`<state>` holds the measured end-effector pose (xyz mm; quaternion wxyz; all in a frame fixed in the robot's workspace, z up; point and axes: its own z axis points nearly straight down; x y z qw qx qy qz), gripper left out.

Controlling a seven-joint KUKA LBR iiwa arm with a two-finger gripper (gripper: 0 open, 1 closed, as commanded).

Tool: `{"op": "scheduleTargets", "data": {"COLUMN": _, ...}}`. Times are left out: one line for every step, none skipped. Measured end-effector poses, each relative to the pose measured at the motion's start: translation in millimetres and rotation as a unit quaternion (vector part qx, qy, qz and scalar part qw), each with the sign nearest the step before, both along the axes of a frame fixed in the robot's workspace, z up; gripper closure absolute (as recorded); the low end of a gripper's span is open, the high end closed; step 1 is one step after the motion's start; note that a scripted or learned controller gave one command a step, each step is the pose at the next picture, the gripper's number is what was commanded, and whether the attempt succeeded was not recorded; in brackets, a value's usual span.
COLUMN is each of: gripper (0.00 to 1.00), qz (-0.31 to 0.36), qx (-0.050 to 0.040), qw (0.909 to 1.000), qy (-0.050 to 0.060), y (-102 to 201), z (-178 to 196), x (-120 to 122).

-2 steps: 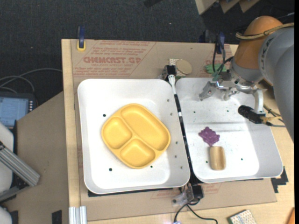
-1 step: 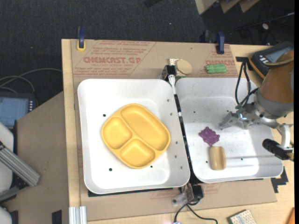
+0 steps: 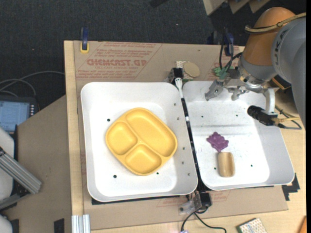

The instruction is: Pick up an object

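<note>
pincer [image 3: 224, 91] fingers spread, gripping nothing, over far edge of right bin [image 3: 272, 174]. purple grape cluster [image 3: 217, 141] and tan cylinder [image 3: 225, 163] well below it; yellow divided tray [image 3: 141, 141] lower left.

We record one bench [image 3: 121, 62], topped with brown printed board. Directly on it we count two shallow white bins, edges touching: the left bin [image 3: 92, 130] at nine o'clock, the right bin [image 3: 272, 169] at three o'clock. At twelve o'clock, a small round tan disc [image 3: 192, 70] lies behind them.
</note>
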<state>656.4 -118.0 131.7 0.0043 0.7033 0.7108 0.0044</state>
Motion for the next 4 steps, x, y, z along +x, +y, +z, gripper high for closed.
{"op": "scheduleTargets", "data": {"gripper": 0.00, "qz": -0.008, "qx": 0.0056, "qw": 0.9999, "qy": 0.008, "y": -107.0, "z": -34.1, "x": -86.0}}
{"op": "scheduleTargets", "data": {"gripper": 0.00, "qz": 0.003, "qx": 0.0023, "qw": 1.0000, "qy": -0.001, "y": 29.4, "z": 54.7, "x": -10.8}}
{"op": "scheduleTargets", "data": {"gripper": 0.00, "qz": -0.009, "qx": -0.0004, "qw": 0.9999, "qy": 0.011, "y": -57.4, "z": -28.8, "x": -55.0}}
{"op": "scheduleTargets", "data": {"gripper": 0.00, "qz": -0.006, "qx": 0.0063, "qw": 0.9999, "qy": 0.007, "y": -103.9, "z": -46.5, "x": -132.1}}
